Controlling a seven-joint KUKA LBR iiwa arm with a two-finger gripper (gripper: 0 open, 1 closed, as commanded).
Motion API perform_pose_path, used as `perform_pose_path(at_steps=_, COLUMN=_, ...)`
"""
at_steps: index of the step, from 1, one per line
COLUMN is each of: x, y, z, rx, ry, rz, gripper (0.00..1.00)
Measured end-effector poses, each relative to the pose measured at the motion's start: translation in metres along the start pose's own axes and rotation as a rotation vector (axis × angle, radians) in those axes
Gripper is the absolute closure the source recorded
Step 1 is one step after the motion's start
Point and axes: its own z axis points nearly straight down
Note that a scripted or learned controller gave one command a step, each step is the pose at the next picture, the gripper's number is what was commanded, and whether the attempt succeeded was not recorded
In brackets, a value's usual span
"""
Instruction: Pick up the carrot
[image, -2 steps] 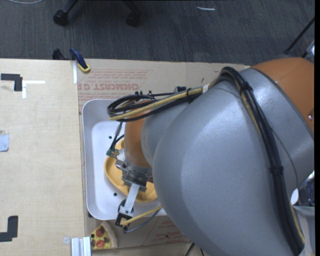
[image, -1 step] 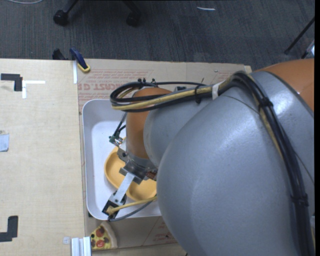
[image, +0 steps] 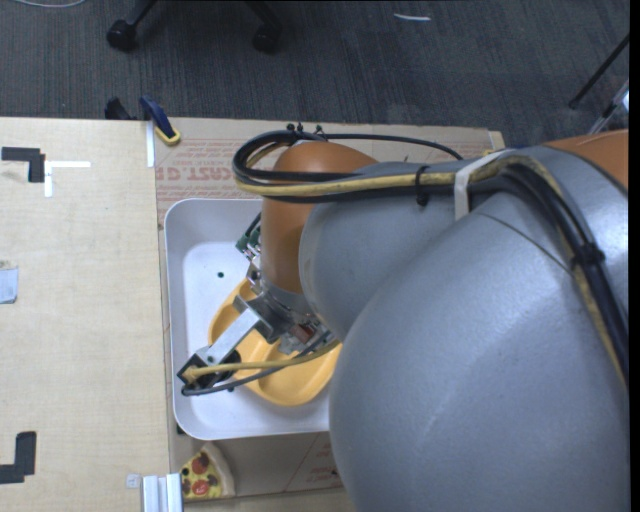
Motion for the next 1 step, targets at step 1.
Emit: perform_pose_path(at_steps=1, x=-0.0073, y=0.0671, z=-0.0024, rx=0.001, ry=-0.004, rz=-0.057, gripper=1.0)
